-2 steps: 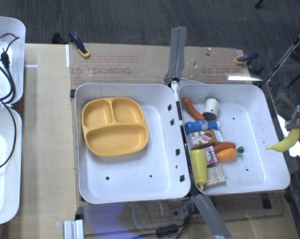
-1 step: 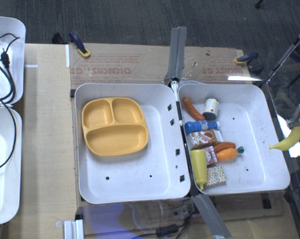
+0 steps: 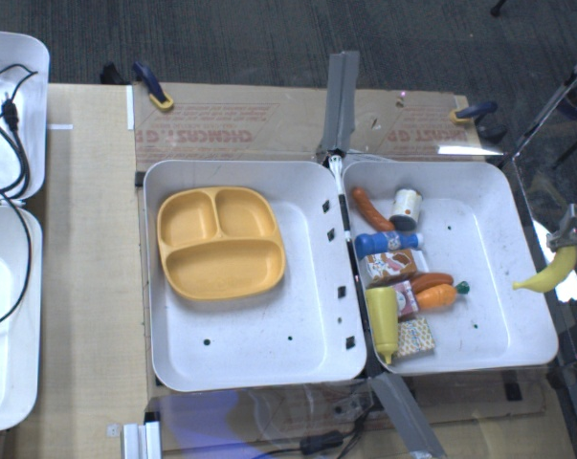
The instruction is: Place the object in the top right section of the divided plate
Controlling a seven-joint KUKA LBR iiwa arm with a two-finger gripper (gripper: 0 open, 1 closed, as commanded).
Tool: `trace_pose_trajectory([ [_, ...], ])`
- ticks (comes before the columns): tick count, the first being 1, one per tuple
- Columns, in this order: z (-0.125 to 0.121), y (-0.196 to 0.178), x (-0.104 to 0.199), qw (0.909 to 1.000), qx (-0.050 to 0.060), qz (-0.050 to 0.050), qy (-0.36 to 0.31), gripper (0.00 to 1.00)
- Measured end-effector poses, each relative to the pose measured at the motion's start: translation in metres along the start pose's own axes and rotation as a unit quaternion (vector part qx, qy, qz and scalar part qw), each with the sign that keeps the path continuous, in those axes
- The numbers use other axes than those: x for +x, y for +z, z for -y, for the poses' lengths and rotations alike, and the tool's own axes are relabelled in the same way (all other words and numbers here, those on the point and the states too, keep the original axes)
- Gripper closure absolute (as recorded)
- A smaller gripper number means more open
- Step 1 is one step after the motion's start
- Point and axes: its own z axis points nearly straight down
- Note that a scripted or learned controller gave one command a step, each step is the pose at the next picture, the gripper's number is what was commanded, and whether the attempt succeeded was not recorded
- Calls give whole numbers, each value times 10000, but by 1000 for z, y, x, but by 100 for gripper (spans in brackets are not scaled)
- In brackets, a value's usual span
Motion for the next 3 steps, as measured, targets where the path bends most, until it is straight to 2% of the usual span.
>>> trace_pose_trajectory([
  [1,-14,-10,5,9976,-9,4,-690,100],
  [2,-15,-18,5,9976,1,13,-699,100],
  [3,-19,-41,49,9995,-6,3,310,100],
])
